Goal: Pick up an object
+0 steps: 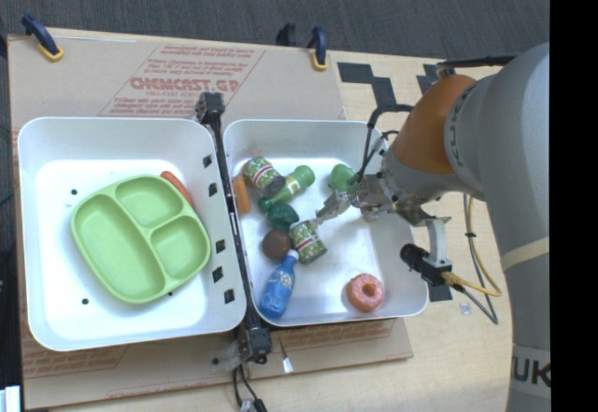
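Cardboard (pixel 168 74) covers your bench under two white bins. Your gripper (pixel 334 206) hangs over the right bin (pixel 397 307); whether its jaws are open or closed, you cannot tell. Just beyond the jaws lies a small can (pixel 306 240), crowded by a brown ball (pixel 275 245) and green bottle (pixel 280 214). Descend carelessly and you'll likely nudge neighbours or pinch between things, closing on nothing.
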Controlling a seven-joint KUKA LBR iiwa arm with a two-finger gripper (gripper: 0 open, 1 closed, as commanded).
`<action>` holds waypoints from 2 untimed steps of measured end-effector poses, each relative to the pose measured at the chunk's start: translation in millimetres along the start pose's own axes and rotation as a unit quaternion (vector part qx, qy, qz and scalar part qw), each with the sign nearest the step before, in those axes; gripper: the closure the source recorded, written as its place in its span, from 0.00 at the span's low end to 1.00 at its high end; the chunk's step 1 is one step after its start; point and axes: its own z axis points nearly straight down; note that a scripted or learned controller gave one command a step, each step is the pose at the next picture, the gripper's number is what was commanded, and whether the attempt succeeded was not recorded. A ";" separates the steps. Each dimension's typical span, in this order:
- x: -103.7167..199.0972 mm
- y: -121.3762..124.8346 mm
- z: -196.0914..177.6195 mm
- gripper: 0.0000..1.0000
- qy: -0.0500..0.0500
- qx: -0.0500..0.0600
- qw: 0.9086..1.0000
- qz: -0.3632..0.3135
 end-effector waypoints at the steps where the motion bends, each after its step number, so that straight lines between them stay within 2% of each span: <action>1: 0.0 0.5 -10.4 1.00 0.000 0.000 1.000 -0.001; 2: 0.0 0.4 -10.3 0.00 0.000 0.000 1.000 -0.001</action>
